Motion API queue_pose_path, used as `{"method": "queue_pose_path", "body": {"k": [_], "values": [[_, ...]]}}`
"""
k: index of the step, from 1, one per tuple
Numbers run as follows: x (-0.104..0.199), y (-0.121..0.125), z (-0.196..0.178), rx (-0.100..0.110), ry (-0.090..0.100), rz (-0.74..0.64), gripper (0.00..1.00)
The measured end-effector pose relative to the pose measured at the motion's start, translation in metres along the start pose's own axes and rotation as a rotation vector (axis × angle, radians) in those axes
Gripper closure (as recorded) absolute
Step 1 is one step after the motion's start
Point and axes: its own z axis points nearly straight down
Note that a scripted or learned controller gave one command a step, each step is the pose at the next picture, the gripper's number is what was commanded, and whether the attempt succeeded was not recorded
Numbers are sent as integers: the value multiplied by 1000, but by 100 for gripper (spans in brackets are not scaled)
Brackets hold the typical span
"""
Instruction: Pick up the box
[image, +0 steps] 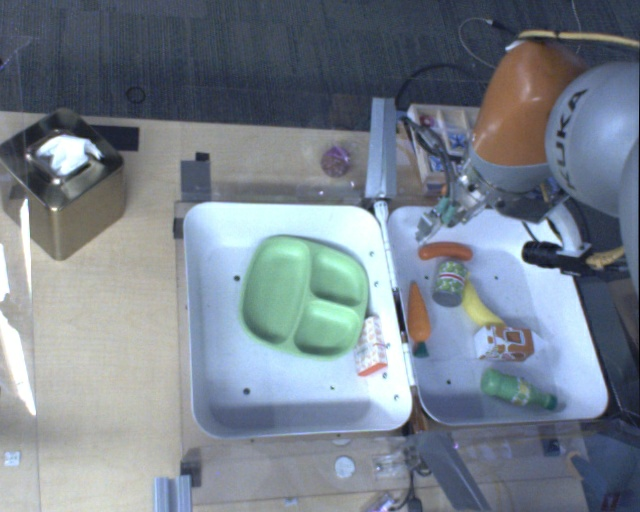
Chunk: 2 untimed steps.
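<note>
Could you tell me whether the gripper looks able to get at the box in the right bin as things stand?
Probably yes: the box lies uncovered in the right bin, with only the banana close beside it, and the gripper hovers over the same bin's far end.

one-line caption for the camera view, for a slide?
KUKA arm's gripper hovers over the right bin near a sausage, apart from the box; left bin holds a green tray.

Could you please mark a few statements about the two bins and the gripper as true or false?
1. The green plate lies in the left bin. True.
2. The gripper hangs over the left bin. False: it is over the right bin's far end, above the sausage.
3. The carrot lies in the right bin. True.
4. The box sits on the green plate. False: it lies in the right bin, between the banana and the green bottle.
</note>
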Motion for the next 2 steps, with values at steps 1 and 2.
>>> {"method": "queue_pose_path", "body": {"k": [1,2], "values": [[0,0,0,0,0,0,0],[37,-41,2,5,3,138,0]]}}
